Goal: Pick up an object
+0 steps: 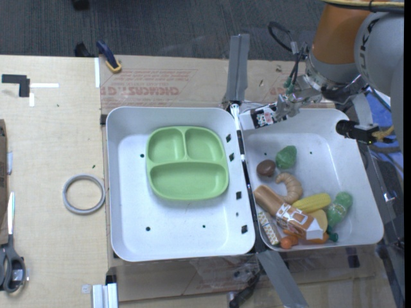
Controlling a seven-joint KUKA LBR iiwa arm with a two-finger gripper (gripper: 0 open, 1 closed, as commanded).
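Camera view: fixed, above the bench, looking down at a slant on both bins.
Far left of bench: scissors [11, 262] at the bottom-left edge, roll of tape [83, 194] lying flat just left of the left bin.
Top of bench: blue-and-yellow clamp [108, 56] on the cardboard edge, well apart from the bins.
Left bin [122, 236]: white, shallow, holds a green divided plate [187, 163] lying flat, nearer the far wall.
Plate: three compartments, two small at the far side, one long at the near side.
Right bin [359, 191]: white, touches the left bin along the centre divider; toy food clustered in its near half.
Contents, left to right: brown round piece [266, 168], green leafy piece [286, 156] just beside it, curved tan croissant shape [290, 185], hot dog bun [270, 199] below that, small carton [302, 224], orange piece [288, 242] at the near wall, corn cob [311, 203], green vegetable [341, 205] furthest right.
Pile state: bun, carton and corn are touching or overlapping; brown and leafy pieces sit apart from the pile.
Gripper [277, 110]: over the far-left corner of the right bin, near the rim, well apart from the food pile.
Fingers: can't tell whether apart or together, too cluttered at that spot.
Arm [379, 37]: comes in from the upper right, orange band above the wrist.
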